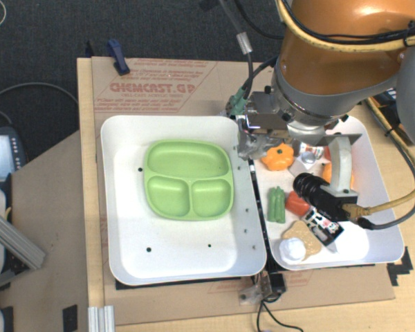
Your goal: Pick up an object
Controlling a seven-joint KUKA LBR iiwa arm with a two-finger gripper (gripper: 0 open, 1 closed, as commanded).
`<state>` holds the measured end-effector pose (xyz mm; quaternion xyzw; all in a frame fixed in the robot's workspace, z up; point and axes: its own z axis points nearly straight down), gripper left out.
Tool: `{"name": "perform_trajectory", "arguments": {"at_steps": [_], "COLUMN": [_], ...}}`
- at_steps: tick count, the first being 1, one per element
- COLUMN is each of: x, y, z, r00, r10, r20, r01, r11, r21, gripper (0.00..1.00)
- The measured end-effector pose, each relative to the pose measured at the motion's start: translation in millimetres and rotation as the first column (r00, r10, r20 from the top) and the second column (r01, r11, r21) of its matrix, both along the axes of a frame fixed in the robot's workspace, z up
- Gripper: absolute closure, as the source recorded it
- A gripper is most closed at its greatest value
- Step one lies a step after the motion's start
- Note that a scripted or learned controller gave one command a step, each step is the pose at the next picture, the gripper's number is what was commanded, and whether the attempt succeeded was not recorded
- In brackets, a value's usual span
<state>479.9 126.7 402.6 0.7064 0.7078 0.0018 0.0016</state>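
The right bin (382,253) holds several small things. An orange pumpkin-like piece (278,157) lies near its upper left, and a green upright piece (276,205) stands by the left wall with a red piece (298,204) beside it. A white round thing (292,249) rests on a tan piece (308,232) near the front. My gripper (310,152) hangs over the upper middle of this bin, just right of the orange piece, and is mostly hidden under the wrist. Nothing shows between its parts.
The left bin (124,185) holds a green divided plate (189,179). A blue clip (117,56) lies on the cardboard behind the bins. The big arm covers the back of the right bin.
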Motion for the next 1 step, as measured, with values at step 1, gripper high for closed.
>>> {"name": "perform_trajectory", "arguments": {"at_steps": [1], "x": [-0.1], "y": [-90.1], "z": [93.0], "r00": [1.000], "r10": [-0.011], "r20": [0.009], "r01": [0.011], "r11": [1.000], "r21": [-0.001], "gripper": [1.00]}}
